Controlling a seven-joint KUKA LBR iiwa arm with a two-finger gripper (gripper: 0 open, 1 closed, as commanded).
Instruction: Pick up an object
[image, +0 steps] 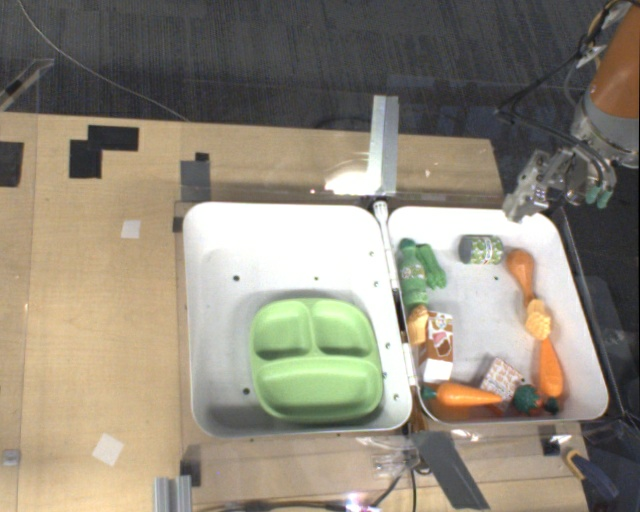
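The gripper (545, 190) hangs above the back right corner of the right bin (575, 300), below the orange band of the arm; nothing shows between its fingers. Below it in that bin lie a small green can (481, 249), a green bottle (413, 268), a brown packet (436, 337), an orange carrot (465, 396), a small patterned box (501, 376), and long orange toy vegetables (540, 320) along the right wall. None of them touches the gripper.
The left bin (215, 300) holds a green divided tray (315, 358). A metal post (384, 145) stands behind the seam between the bins. Wooden bench surface (90, 330) spreads to the left.
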